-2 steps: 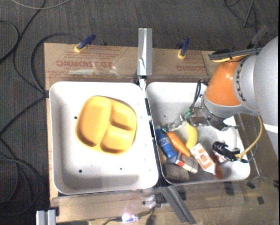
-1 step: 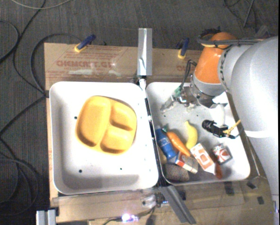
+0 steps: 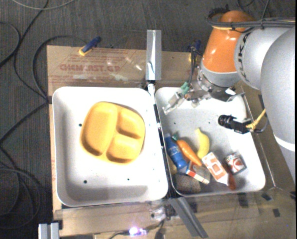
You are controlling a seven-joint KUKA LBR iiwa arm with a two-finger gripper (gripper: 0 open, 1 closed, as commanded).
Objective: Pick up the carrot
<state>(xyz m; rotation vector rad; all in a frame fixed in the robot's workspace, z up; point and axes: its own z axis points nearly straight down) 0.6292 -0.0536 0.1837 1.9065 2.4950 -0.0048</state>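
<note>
Here the gripper point(image 3: 174, 102) hangs over the right bin's point(image 3: 208, 121) far-left corner — fingers apart, nothing between them. The carrot point(image 3: 189, 152) lies well below it, toward the near edge, between bottle point(image 3: 175, 153) and banana point(image 3: 203, 142) — long axis diagonal.

Grey arm point(image 3: 275, 59) w/ orange band point(image 3: 224, 44) showing above wrist; black cables running over top, yellow wire trailing beside.
</note>
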